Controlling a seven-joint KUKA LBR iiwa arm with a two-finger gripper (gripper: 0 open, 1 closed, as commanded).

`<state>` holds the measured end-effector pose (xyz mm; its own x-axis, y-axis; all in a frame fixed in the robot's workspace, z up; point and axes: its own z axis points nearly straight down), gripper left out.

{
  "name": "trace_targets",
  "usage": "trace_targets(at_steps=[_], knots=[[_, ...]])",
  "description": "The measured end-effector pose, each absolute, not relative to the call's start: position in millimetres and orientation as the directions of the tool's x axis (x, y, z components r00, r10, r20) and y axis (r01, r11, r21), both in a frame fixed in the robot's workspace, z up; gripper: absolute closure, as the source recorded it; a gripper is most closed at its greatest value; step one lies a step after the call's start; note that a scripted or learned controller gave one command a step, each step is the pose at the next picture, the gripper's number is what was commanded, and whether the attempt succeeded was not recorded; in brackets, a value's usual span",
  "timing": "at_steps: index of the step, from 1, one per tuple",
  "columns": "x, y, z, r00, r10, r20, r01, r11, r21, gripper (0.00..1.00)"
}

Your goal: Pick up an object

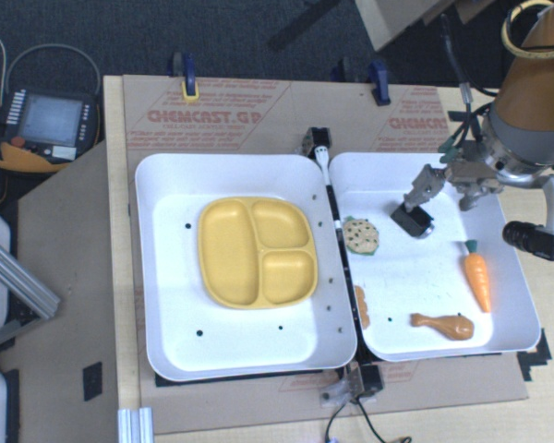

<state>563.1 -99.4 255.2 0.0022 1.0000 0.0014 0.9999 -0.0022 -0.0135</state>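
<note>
The right bin holds several small objects. A round speckled cookie lies near its left wall. An orange carrot with a green top lies at the right, and a brown drumstick rests near the front edge. A small orange-brown piece lies against the left wall. My gripper hangs over the back middle of this bin, open, with nothing between its fingers. Its left finger, black-tipped, is to the right of the cookie and apart from it.
The left bin holds a yellow divided plate. A black clip sits at the back where the two bins meet. A pendant with a screen lies off the bench at far left.
</note>
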Motion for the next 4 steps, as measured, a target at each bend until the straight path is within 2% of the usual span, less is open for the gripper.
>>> trace_targets(at_steps=[1, 2, 4], knots=[[565.3, -99.2, 262.3, 0.0, 1.0, 0.0, 1.0, 0.0, 0.0, 0.0], [571.8, -95.5, 202.0, 0.0, 1.0, 0.002, 1.0, 0.0, -0.007, 0.0], [559.7, -101.3, 95.2, 0.001, 1.0, 0.002, 1.0, -0.001, -0.009, 0.0]])
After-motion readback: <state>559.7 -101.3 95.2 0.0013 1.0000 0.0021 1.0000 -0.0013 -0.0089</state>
